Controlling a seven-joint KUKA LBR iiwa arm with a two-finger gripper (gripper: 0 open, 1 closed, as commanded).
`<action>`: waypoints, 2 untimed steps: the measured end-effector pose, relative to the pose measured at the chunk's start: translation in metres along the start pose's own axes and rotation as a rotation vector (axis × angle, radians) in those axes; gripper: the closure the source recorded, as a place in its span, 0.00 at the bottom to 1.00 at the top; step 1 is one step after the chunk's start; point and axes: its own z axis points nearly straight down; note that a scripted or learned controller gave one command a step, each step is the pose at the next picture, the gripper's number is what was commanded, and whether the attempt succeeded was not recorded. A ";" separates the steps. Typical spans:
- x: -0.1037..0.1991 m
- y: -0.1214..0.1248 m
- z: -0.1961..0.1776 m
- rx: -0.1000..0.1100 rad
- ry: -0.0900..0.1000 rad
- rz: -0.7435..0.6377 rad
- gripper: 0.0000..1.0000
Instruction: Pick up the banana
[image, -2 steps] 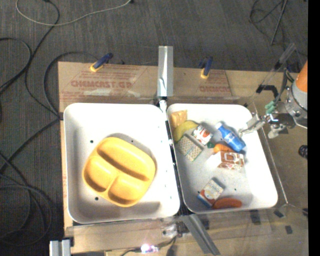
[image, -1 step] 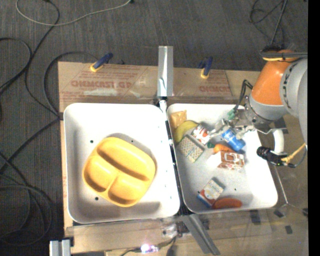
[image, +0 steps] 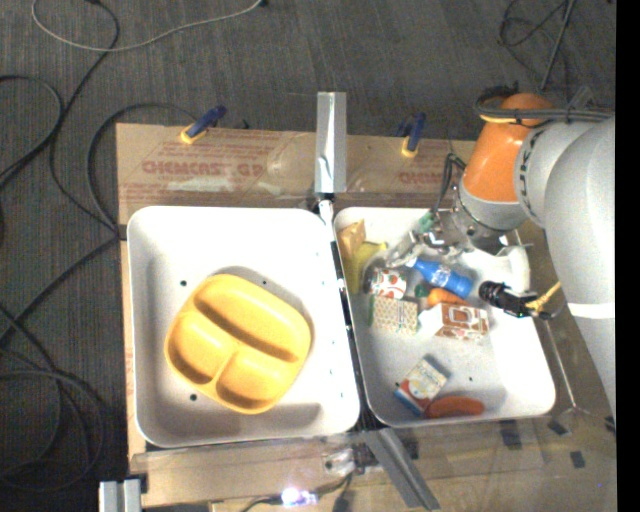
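On the counter, the left bin (image: 140, 330) holds a glossy yellow plastic tray (image: 240, 340) with three rounded compartments. In the right bin (image: 530, 390), the banana (image: 353, 262) lies against the left wall near the far corner, beside small printed cartons (image: 396, 316) and a blue bottle (image: 442, 276). The end effector (image: 432, 232) hangs over this clutter near the bin's far edge; how far it is open cannot be made out, nor whether it holds anything.

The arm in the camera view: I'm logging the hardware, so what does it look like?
The arm is bulky, rounded and pale grey, with a glossy orange band above the wrist. Below that, the hand is a smaller metallic grey assembly with dark parts. A thin black cable with a yellow tip runs beside it.
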 end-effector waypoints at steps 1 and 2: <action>0.040 -0.079 0.010 -0.011 -0.001 -0.135 0.00; 0.040 -0.024 0.011 -0.010 0.000 0.017 0.00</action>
